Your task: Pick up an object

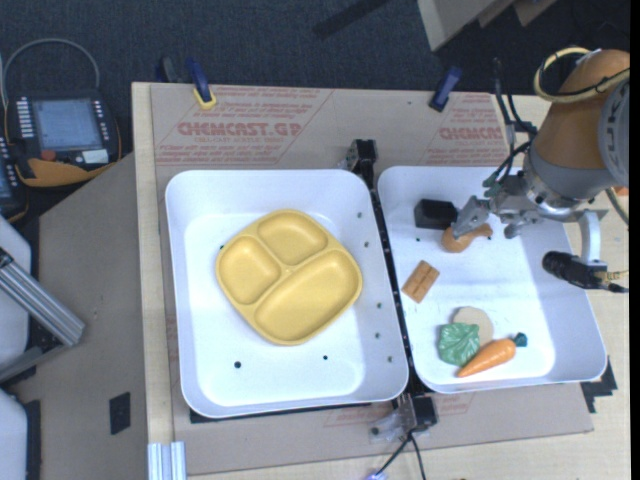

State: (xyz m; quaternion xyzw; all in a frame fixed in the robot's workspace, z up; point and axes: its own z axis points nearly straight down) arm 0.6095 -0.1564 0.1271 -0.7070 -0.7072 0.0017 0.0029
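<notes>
We read "CHEMCAST G.P." printed in red on the brown protective sheet (260,128) at far left; the far-right print is illegible.

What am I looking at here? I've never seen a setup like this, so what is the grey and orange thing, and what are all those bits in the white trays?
This is a single camera looking down at a slant on a workbench. The grey and orange thing is a robot arm reaching in from the right; its gripper is low in the right bin, at a small brown object. Whether it holds it is unclear. That bin also has a black block, a tan cracker-like piece, a pale round piece, a green leaf and a toy carrot. The left bin holds a yellow divided plate.
</notes>
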